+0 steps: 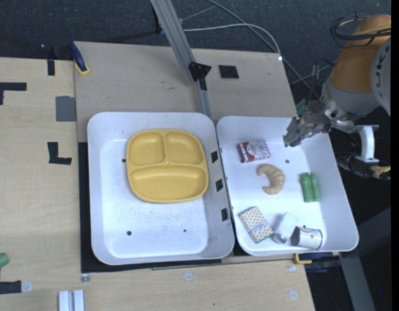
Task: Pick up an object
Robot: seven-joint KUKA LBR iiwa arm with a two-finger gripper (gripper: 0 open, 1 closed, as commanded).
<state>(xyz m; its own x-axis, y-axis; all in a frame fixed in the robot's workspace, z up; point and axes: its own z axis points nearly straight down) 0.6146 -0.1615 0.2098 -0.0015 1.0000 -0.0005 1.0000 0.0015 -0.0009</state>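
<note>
The gripper (295, 135) hangs over the far right part of the right bin (339, 193), near that bin's far edge. It is dark and small in the view, and I cannot tell how it is set or whether anything sits in it. Behind it the grey arm (361, 70) with its orange band reaches in from the right.

Several small things lie in the right bin. A red and white packet (253, 151) lies on the far left side, just to the left of the gripper and a little nearer. A tan croissant (272, 177) lies near the middle of the bin, on the near side of the packet and apart from it. A green object (309, 186) lies to the right of the croissant, close to the bin's right wall. On the near side, a patterned packet (255, 223) lies at the left, and a small metal can (307, 237) lies on its side at the right, with a small grey piece (280, 227) between them.

The left bin (102, 193) holds a yellow divided plate (167, 166), which rests in its far half.
</note>
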